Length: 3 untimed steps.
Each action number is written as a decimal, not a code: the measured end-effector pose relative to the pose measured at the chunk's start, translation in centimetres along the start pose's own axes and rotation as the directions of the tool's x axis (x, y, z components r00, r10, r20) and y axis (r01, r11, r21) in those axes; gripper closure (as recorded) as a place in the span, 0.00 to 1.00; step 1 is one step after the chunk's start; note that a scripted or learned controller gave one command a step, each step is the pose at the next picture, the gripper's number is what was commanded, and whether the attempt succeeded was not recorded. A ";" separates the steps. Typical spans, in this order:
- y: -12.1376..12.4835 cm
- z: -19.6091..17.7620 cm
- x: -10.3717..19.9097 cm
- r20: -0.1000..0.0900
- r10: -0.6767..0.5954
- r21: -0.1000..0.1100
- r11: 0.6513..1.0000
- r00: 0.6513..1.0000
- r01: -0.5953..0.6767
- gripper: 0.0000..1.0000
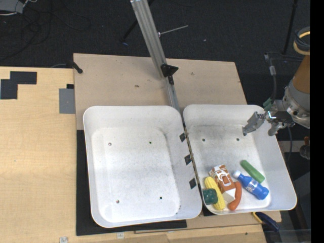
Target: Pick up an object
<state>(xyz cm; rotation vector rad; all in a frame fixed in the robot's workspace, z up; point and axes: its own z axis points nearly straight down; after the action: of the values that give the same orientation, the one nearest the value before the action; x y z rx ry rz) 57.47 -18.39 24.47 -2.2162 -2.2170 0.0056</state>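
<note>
Hovering over the far right edge of the right bin (263, 156), the end effector (263, 121) hangs below the arm's grey wrist (298, 103) with its two fingers spread apart and nothing between them; one finger (250, 124) slants down toward the bin floor, the other sits just to its right near the rim. Beneath everything lies the tabletop (35, 156), pale wood on the left with a tan board reaching toward the far side. On it rest the two shallow white bins side by side, the left bin (134, 163) being the wider of the pair, its floor bare but for small dark holes. A slanted metal rail (152, 44) rises from the seam between the bins toward the far side. All the loose objects crowd the near corner of the right bin, well apart from the end effector. Among them, a blue bottle (253, 186) lies on its side with its white cap pointing left, a green cylinder (252, 170) lies just beyond it, and an orange curved piece (235, 197) bends along the near rim. A yellow corn-like piece (214, 192) lies at the left of the cluster, touching a small green block (209, 196), and a small orange-and-white packet (223, 176) sits just beyond them.
</note>
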 end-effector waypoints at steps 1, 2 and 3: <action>0.1 -0.3 0.0 0.001 0.000 -0.005 1.000 1.000 0.000 0.00; -0.3 5.0 1.0 0.000 0.002 0.001 1.000 1.000 -0.002 0.00; 0.1 9.5 0.8 0.000 0.001 0.000 1.000 1.000 -0.001 0.00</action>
<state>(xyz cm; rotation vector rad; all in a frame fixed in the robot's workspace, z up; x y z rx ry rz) 57.48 -17.59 14.96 -2.2169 -2.2162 0.0060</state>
